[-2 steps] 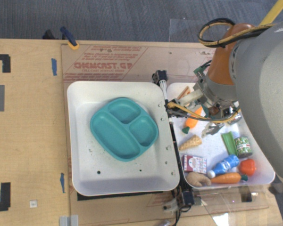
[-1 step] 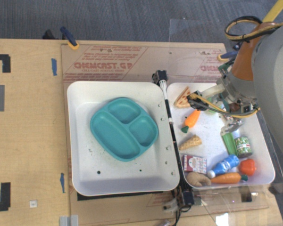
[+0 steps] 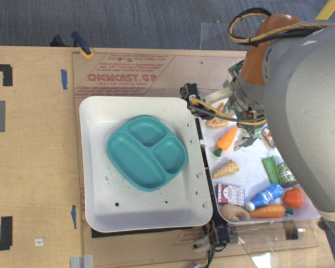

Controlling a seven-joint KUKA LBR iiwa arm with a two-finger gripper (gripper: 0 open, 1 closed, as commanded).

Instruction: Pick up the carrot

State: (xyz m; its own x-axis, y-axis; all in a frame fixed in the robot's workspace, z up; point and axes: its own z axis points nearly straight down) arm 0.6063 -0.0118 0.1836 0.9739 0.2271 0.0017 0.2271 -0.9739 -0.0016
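— Where's your carrot (image 3: 227, 139)?

— In the right bin (image 3: 251, 172), just beside the gripper (image 3: 247, 134). I can't tell whether it's gripped. A second carrot (image 3: 267, 211) lies lower; you might grab wrong.

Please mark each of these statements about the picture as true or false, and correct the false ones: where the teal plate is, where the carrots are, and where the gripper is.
1. The teal divided plate lies in the left bin. True.
2. The teal divided plate holds a carrot. False: its compartments hold no food; the small carrot lies in the right bin.
3. The gripper is over the right bin, close to the small carrot. True.
4. The ice cream cone lies on the wooden bench outside the bins. False: it lies in the right bin, below the small carrot in the view.
5. A second, longer carrot lies near the front edge of the right bin, beside a blue bottle. True.
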